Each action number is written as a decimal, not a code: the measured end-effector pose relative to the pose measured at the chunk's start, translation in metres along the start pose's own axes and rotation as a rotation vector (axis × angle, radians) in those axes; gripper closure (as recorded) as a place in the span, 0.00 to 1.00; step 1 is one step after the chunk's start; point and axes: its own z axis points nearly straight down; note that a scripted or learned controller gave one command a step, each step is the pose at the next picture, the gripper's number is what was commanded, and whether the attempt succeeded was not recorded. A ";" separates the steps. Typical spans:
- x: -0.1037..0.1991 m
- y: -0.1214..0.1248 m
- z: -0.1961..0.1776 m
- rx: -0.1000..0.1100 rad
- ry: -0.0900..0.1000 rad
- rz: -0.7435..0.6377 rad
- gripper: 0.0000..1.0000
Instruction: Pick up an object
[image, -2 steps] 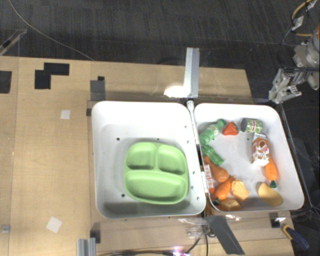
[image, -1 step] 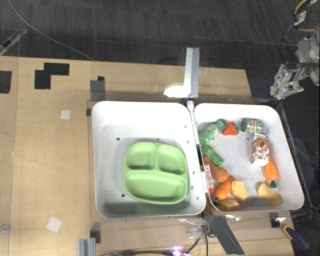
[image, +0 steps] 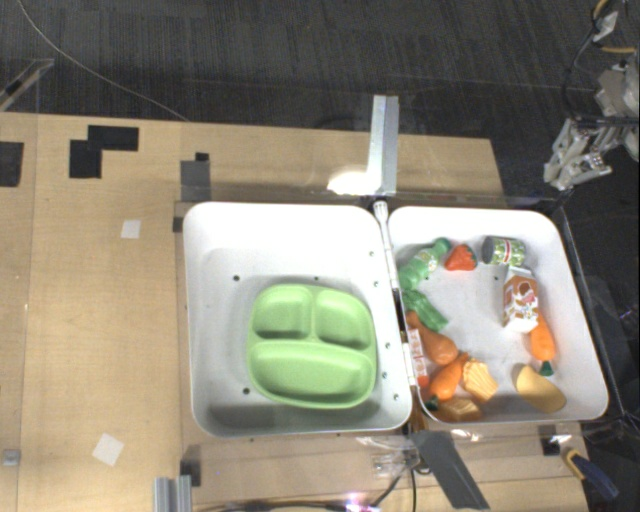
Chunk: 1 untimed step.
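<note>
Toys crowd the right bin (image: 575, 300): we see a can (image: 503, 250), carrots (image: 541, 342) and leafy greens (image: 424, 308). A green tray (image: 312, 345) fills the left bin (image: 215, 300). Our gripper (image: 577, 160) hovers beyond the wooden bench (image: 90, 330), above dark carpet (image: 250, 60).

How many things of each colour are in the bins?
Green: 3, the divided plate and two leafy toys
Orange: 4
Yellow: 2
Can: 1
White packet: 1
Total: 11
</note>
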 end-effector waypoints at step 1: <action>-0.003 0.000 -0.014 0.004 -0.013 0.000 1.00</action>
